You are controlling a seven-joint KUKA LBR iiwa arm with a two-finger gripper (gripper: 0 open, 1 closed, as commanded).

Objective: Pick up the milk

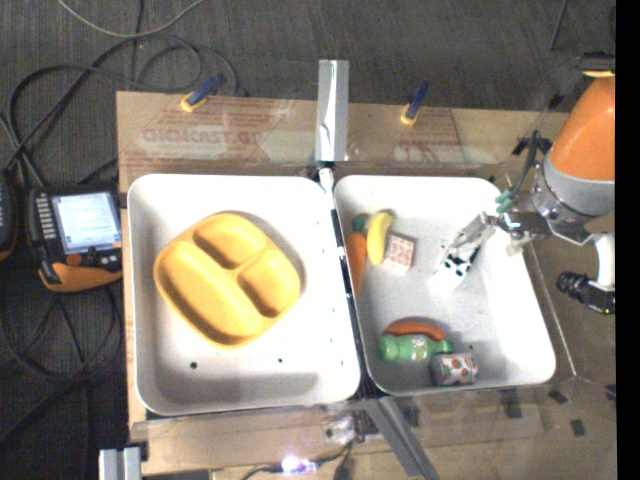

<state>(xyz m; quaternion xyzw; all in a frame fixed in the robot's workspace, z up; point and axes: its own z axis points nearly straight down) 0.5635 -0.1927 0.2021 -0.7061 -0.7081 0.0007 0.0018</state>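
The milk (456, 263) is a small white carton with black cow spots, in the right bin (520, 368) toward its upper right. It hangs tilted, with a faint shadow on the bin floor to its left. My gripper (464, 248) reaches in from the right under the grey wrist and orange band. Its grey fingers (474, 234) slant down to the left and are shut on the top of the carton.
The right bin also holds a carrot (357, 256), a banana (378, 236) and a small box (400, 252) at the left. A red-orange item (413, 328), a green bottle (406, 349) and a can (453, 369) lie near the front. A yellow divided plate (228, 276) sits in the left bin (160, 388).
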